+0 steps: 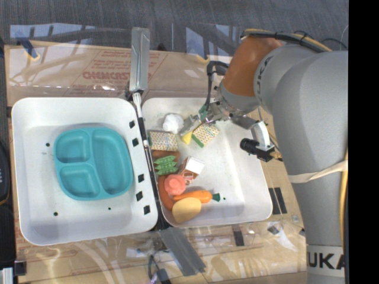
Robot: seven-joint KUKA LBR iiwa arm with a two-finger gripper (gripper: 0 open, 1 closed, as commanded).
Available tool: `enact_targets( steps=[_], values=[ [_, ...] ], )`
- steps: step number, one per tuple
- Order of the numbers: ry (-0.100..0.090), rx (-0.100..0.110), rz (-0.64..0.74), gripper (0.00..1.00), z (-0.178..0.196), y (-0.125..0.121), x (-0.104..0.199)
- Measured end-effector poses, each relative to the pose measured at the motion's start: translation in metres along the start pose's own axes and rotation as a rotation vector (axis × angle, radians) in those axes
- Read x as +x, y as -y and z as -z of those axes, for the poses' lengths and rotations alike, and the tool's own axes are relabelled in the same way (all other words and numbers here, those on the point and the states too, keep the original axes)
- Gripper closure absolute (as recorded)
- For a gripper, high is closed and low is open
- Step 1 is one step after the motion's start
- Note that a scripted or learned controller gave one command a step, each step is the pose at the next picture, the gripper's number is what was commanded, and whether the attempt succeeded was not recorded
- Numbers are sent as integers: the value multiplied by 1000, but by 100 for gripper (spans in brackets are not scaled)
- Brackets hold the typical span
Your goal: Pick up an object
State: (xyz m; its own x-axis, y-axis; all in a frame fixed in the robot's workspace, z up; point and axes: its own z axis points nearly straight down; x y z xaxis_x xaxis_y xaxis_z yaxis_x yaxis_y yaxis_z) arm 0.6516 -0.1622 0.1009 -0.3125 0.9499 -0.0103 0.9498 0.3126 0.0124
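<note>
My gripper [199, 120] is low over the back of the right bin [249, 176], reaching in from the right under the orange wrist band. Right at its tip lies a patterned beige packet [205, 135] with a small yellow piece [186, 138] beside it; whether the gripper touches the packet I cannot tell. A white ball [173, 122] sits just left of the gripper. Along the bin's left side lie a waffle-like square [163, 139], green beans [166, 162], a small white box [193, 167], a pink toy [174, 184], a carrot [199, 196] and a yellow potato-like piece [186, 209].
The left bin [35, 218] holds a teal divided plate [93, 163]. A ridge with black clips [141, 158] separates the two bins. The arm's grey body [308, 111] covers the right bin's far right edge. Bare bin floor lies at the right bin's middle right [237, 182].
</note>
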Motion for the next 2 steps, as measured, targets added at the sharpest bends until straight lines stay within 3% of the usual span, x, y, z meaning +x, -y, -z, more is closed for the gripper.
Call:
enact_targets(
  steps=[1, 2],
  values=[
    [-6, 2, 93, 0, 0, 6, -30],
    [2, -3, 98, 0, 1, 24, -21]
  ],
)
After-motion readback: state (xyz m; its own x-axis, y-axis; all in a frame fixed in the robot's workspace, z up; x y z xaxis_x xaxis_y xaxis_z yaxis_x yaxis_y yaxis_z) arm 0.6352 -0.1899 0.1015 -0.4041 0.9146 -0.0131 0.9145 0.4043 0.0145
